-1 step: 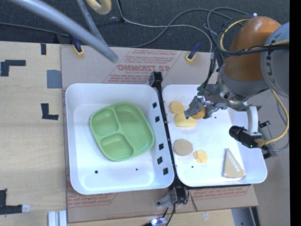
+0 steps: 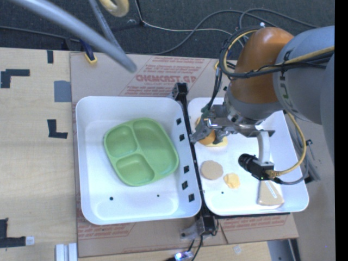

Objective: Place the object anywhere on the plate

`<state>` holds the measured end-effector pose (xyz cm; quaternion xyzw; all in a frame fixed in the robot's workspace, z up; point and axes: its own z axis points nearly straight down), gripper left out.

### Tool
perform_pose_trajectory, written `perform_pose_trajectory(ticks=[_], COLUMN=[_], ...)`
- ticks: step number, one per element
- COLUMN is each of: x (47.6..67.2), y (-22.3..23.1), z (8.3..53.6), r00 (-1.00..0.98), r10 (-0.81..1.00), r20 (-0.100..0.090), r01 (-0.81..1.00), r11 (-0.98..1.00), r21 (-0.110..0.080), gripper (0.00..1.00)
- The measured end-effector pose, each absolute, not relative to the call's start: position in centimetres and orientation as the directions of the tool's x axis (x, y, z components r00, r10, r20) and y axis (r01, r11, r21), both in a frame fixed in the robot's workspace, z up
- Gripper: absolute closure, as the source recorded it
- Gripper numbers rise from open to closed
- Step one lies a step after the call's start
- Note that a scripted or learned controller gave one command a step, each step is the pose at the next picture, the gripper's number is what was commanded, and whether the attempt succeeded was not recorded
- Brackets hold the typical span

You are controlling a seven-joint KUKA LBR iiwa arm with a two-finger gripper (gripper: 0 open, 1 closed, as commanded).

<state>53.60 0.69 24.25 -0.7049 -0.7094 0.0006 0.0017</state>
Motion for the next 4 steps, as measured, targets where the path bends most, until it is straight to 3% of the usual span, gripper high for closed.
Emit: perform_pose_trajectory(ticks=[2, 3, 4], x=[52.8, 51.6, 51.6], y=[11.1, 15.9, 15.6], z=[23.7, 23.9, 24.0], r00=[-0.008, -0.007, -0.003], r10=[1.000, 1.000, 1.000], r20=[0.001, 0.001, -0.001], r01=[1.000, 1.000, 1.000], r11=[0.008, 0.007, 0.003], r21=[-0.003, -0.003, -0.003], gripper=[1.00, 1.00, 0.00])
